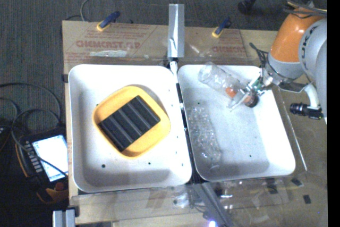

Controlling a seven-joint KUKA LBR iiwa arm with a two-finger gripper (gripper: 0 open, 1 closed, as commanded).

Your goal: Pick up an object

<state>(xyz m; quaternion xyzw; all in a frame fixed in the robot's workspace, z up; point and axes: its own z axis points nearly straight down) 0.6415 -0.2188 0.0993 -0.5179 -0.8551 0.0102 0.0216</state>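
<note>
1. Left bin point(79, 114): holds one yellow tray-like object with a black ribbed insert point(132, 120), lying flat and turned at an angle, roughly mid-bin. Nothing is near it, so it's not the current target.
2. Divider: a grey upright post point(176, 32) stands at the back where the two bins meet. Two blue clamps point(108, 20) pin the cardboard-covered surface point(127, 45) behind the bins.
3. Right bin point(265, 146), left half: a crumpled clear plastic piece point(203, 133) lies on the floor near the left wall. It's low contrast and hard to outline.
4. Right bin, upper middle: a clear plastic bottle point(219, 78) lies on its side and tilted, mouth end toward the gripper, with something small and orange at that end. This looks like the thing being picked.
5. Gripper point(249, 94): down in the upper-right part of the right bin, right at the bottle's mouth end. Can't tell whether it's spread or pressed together, or whether it has the bottle. Too small and cluttered there.
6. Arm point(297, 45): orange band and grey link come in from the right edge, over the bin's back-right corner.
7. Step, my read: at the grasp point on the bottle, lift not yet evident.
8. Next move calls for a confirmed pinch on the neck, then a straight lift. Clear, light plastic is likely to slip or roll, so go slow.
</note>
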